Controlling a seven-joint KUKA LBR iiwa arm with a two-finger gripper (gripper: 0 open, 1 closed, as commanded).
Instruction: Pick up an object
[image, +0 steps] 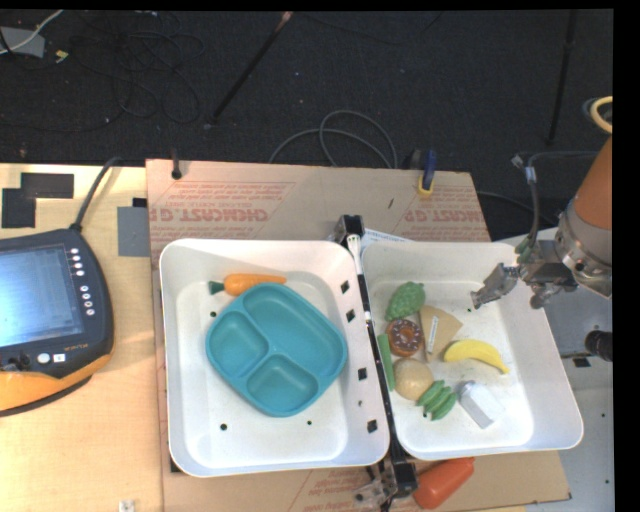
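Hovering over the right bin (560, 400), the fingers (492, 288) are seen slightly parted, nothing held
A banana (476, 353) is found lying below them, beside a donut (405, 337)

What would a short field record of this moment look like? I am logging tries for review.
left bin: teal three-part plastic plate, orange toy carrot at its far edge
right bin: yellow toy banana, green leafy toy, round chocolate doughnut toy
hand: above the right bin's far right, holding nothing visible
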